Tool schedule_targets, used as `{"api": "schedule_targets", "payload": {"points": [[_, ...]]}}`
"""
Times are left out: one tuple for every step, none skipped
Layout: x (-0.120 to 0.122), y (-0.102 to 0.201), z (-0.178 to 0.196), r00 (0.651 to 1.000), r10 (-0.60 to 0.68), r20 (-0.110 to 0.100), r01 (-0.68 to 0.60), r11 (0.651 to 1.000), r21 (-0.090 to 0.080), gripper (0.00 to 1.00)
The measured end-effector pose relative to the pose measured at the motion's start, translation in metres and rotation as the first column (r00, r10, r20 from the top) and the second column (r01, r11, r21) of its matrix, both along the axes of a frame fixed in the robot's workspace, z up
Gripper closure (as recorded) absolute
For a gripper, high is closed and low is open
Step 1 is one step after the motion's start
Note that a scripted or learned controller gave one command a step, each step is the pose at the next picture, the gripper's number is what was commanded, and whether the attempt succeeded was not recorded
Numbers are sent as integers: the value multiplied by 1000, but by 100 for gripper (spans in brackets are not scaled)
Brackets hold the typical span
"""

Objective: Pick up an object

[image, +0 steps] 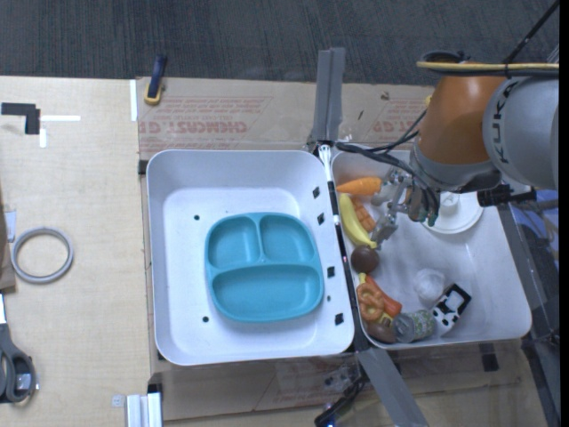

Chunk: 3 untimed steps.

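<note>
1. On the counter (80,149): two white bins side by side, the left bin (169,238) and the right bin (498,301), touching along their inner walls.
2. Inside the left bin: one blue plate (264,267) with three compartments, lying flat near the middle.
3. Inside the right bin, along its left wall, from far to near: one orange carrot (359,186), one yellow banana (353,221), one brown round thing (364,259), one orange-red toy vegetable (377,299).
4. Near the front wall of the same bin: one brown lump, partly hidden, then one grey-green piece (412,326) and one black-and-white toy (451,306) just beside it; too small to name more exactly.
5. Also there: one pale translucent thing (428,284) near the middle of the bin and one white round disc (455,213) under the wrist.
6. Outside the bins, on the left part of the counter: one grey ring (40,253), and scissors (16,374) at the left edge.
7. Reaching in from the right, over the far part of the right bin: the grey arm (524,132) with its orange band, wrist turned down and to the left.
8. Low over the bin, just beside the banana and the carrot: the hand (388,219). Fingers slightly spread, nothing seen between them; contact with the banana cannot be told.
</note>
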<state>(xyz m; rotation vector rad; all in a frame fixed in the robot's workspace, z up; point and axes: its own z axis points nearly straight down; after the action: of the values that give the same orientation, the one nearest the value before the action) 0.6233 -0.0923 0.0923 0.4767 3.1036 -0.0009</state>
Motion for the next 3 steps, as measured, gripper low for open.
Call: {"api": "schedule_targets", "payload": {"points": [[-15,-3,-1,982,-187,-1,187,982,1,0],[-22,-6,-1,952,-305,-1,305,952,1,0],[-6,-2,0,924,-381,2,381,924,1,0]]}}
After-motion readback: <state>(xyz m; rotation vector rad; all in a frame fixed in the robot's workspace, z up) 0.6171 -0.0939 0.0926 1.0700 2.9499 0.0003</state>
